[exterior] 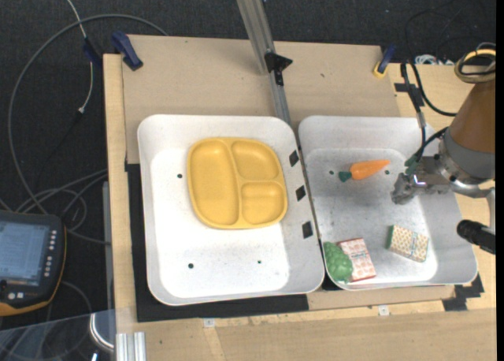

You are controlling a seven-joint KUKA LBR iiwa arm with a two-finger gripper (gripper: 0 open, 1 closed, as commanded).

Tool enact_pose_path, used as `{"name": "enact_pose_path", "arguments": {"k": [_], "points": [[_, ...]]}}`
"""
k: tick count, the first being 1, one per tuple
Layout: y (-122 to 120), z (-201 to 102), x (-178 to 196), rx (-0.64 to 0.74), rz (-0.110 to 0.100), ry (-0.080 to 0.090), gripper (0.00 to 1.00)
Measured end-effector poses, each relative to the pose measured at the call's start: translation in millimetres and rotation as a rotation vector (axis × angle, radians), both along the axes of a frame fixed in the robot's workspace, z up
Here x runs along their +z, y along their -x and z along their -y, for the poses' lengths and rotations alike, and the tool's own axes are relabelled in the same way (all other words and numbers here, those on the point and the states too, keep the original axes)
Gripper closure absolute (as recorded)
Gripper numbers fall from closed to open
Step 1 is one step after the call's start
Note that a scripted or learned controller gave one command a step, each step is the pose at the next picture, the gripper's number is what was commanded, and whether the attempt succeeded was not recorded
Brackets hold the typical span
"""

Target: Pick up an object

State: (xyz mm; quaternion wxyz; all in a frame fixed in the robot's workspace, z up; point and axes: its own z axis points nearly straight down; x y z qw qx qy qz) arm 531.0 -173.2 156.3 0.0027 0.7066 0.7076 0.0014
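In the right bin, the end effector hangs low just right of a toy carrot; whether it is spread or pressed together cannot be told. Nearer the front lie a patterned block, a small box and a green item. The left bin holds a yellow divided tray on the counter.

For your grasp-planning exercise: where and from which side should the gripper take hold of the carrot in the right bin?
Probably the carrot at mid-body, from above. It lies flat, long axis roughly left-right, green end left, with bare bin floor around it. Fingers should close across its narrow width. The gripper is just to its right.
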Motion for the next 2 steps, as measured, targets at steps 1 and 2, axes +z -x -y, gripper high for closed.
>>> {"name": "enact_pose_path", "arguments": {"k": [1, 2], "points": [[-2.0, 0.2, 54.2, 0.0, 0.002, 0.001, 1.0], [-12.5, -48.6, 50.1, 0.006, -0.005, -0.005, 1.0]]}}
